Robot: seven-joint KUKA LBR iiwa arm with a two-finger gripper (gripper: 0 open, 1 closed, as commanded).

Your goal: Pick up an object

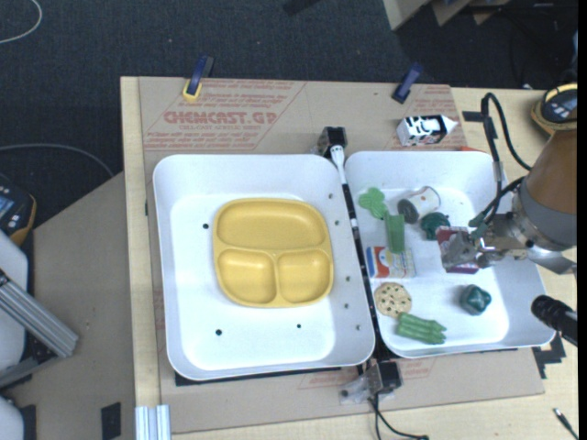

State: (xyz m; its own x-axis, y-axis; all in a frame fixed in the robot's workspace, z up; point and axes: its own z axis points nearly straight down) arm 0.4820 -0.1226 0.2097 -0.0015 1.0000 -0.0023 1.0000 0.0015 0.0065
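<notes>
My gripper (459,257) hangs low over the middle of the right bin (495,168), reaching in from the right. A small red object (448,237) lies right against its upper left side; whether it is held I cannot tell. A dark green round toy (434,224) sits just up and left of the gripper. A dark green lump (474,298) lies below and to its right. Further left are a green stick (394,232), a green leafy piece (371,200), a white cup (424,198), a red and white packet (390,262), a cookie (393,298) and a green bumpy vegetable (420,328).
The left bin (179,246) holds a yellow divided plate (272,250). A black and white object (426,128) lies on the bench behind the right bin. Cables run along the right bin's far right side (495,154).
</notes>
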